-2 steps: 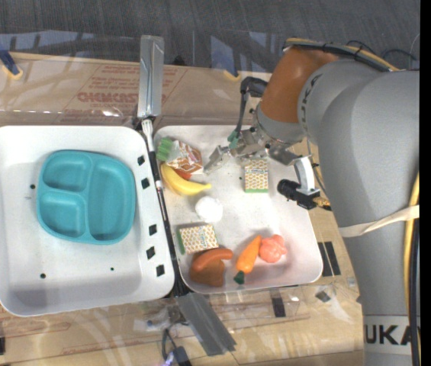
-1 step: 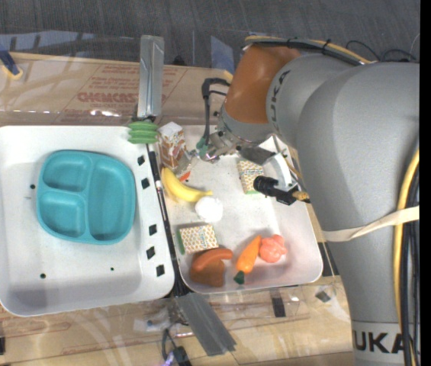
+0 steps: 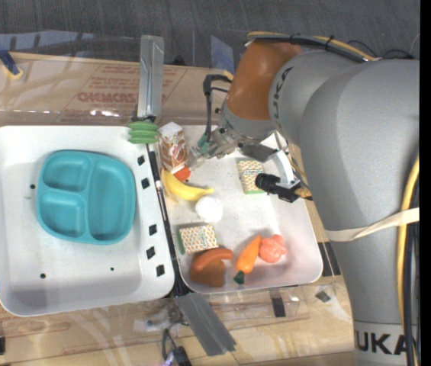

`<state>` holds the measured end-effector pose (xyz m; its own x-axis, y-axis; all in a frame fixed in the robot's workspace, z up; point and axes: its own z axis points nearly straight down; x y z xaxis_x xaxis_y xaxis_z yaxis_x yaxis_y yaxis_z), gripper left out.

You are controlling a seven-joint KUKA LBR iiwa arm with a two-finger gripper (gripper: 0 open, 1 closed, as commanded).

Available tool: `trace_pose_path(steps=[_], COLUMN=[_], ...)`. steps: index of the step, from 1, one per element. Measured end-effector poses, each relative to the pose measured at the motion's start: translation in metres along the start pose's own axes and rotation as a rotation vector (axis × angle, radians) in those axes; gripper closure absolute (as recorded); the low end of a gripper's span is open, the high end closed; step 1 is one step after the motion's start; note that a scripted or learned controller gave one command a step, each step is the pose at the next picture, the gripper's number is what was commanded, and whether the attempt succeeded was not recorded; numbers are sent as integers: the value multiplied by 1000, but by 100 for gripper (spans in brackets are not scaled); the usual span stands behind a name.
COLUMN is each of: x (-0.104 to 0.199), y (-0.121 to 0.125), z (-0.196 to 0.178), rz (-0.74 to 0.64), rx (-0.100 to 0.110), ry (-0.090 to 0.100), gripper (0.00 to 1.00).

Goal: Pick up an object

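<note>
You've got two white bins side by side. The left bin (image 3: 9,227) carries a teal divided plate (image 3: 87,195), lying flat. The right bin (image 3: 307,235) is crowded: a banana (image 3: 182,188) near its left wall, a white ball (image 3: 209,209) just beside it, a patterned square packet (image 3: 198,238) below, then a brown sausage-like piece (image 3: 209,266), a carrot (image 3: 247,256) and a pinkish-orange fruit (image 3: 274,248) along the front. Another patterned packet (image 3: 250,176) lies by the arm, and a snack bag (image 3: 173,146) stands at the back corner. Your gripper (image 3: 207,148) sits low by that bag; its fingers are too blurred, so I cannot tell their spread
</note>
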<state>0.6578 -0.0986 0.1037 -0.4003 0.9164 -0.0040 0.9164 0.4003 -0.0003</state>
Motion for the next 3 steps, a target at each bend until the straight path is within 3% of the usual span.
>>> trace_pose_path(steps=[1,2,3], x=[0,0,0], y=[0,0,1], z=[0,0,-10], rz=[0,0,-2], rx=[0,0,-1], ry=[0,0,-2], gripper=[0,0,100])
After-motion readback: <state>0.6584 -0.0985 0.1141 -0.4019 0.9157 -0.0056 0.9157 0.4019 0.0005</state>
